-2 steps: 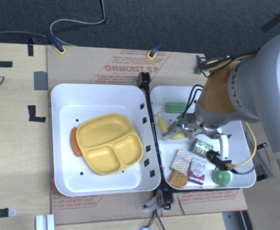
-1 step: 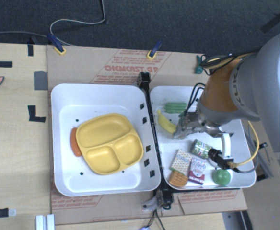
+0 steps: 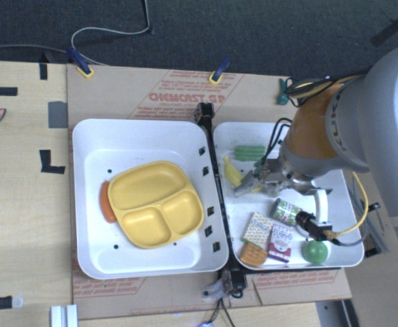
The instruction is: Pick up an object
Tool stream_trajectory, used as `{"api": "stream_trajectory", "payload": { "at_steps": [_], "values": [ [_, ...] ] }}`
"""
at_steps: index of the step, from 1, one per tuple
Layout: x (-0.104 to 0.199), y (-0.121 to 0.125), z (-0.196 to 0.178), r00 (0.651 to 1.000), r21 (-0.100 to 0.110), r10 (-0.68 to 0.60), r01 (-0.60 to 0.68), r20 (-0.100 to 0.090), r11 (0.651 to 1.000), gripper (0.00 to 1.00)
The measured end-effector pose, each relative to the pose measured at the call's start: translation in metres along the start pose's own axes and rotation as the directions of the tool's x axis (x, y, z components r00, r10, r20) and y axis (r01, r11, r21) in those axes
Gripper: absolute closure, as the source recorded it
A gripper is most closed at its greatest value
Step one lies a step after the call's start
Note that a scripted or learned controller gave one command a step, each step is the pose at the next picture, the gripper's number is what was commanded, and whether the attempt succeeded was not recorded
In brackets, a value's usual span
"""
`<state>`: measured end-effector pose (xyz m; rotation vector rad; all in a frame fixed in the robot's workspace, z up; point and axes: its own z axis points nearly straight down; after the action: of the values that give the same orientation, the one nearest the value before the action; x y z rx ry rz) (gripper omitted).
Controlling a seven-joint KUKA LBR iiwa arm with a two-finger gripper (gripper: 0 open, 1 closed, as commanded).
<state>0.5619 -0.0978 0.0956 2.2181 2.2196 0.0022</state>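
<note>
Gripper [image 3: 248,184] sits low in the right bin [image 3: 335,263], at its upper-left part, with the metal fingers reaching left toward a yellow banana-shaped toy [image 3: 232,172]; whether the fingers are spread or closed cannot be told from this angle, and nothing is visibly held between them. Grey arm [image 3: 362,114] with its orange band [image 3: 308,129] enters from the right and covers the bin's upper-right area. Right bin contents: the yellow banana-shaped toy near the left wall, just beside the fingertips; a green elongated item [image 3: 249,152] above it, close to the far wall; a small can with a green label [image 3: 287,212] lying on its side near the middle; a patterned flat packet [image 3: 257,229] just left of and below the can; a small red-and-white packet [image 3: 280,243] beside that, touching or nearly touching it; an orange waffle-textured piece [image 3: 253,254] at the near wall; a green ball-like item [image 3: 315,251] at the near right corner. Left bin [image 3: 90,142] contents: a yellow divided plate [image 3: 155,203] with three compartments, lying tilted across the middle, and an orange elongated item [image 3: 106,201] partly tucked under the plate's left edge. Both bins rest on a cardboard sheet [image 3: 178,94] on the bench, side by side, inner walls touching.
</note>
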Motion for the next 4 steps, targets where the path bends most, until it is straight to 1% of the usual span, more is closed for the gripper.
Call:
{"api": "stream_trajectory", "payload": {
  "at_steps": [1,2,3,4],
  "values": [
    [0.001,0.0,-0.009,1.0,0.001,-0.001,0.001,-0.001,1.0,1.0],
    [0.001,0.0,-0.009,1.0,0.001,-0.001,0.001,-0.001,1.0,0.0],
    [0.001,0.026,0.01,1.0,0.003,-0.001,0.001,-0.002,1.0,0.0],
    [0.0,0.027,0.0,1.0,0.001,-0.001,0.001,0.0,1.0,1.0]
  ]
}}
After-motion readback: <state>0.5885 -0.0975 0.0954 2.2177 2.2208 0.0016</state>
